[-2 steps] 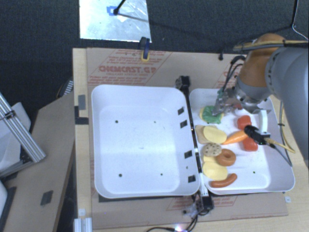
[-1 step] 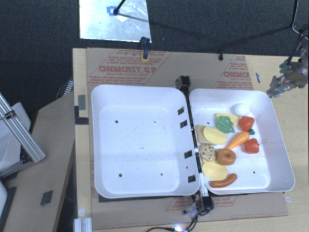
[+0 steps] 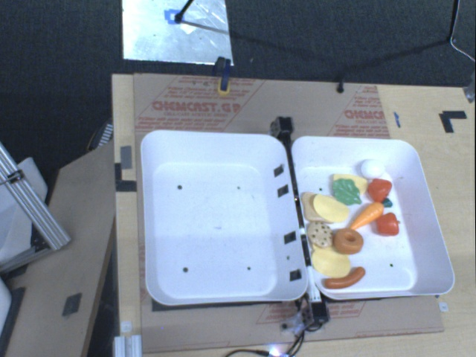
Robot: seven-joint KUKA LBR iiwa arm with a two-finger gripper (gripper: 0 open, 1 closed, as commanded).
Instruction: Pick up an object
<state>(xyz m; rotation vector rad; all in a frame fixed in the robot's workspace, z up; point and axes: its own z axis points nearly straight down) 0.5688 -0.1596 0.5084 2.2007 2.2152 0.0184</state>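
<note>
Toy food lies in the right bin point(image 3: 424, 199). A white egg point(image 3: 372, 169) sits at the back, with a green leaf piece point(image 3: 346, 192) and a red pepper point(image 3: 379, 189) just in front of it. An orange carrot point(image 3: 367, 216) lies in the middle beside a red tomato point(image 3: 388, 224). Toward the left wall are a yellow slice point(image 3: 330, 208), a cookie point(image 3: 320, 234) and a brown donut point(image 3: 347, 241). A second yellow piece point(image 3: 330, 262) and a red sausage point(image 3: 344, 277) lie near the front.
The left bin point(image 3: 216, 214) stands beside the right one, joined by a black clipped divider point(image 3: 291, 199). Both rest on a cardboard sheet point(image 3: 193, 106). A shiny metal plate point(image 3: 177, 19) lies on the dark floor behind. An aluminium frame point(image 3: 30, 207) stands at far left.
</note>
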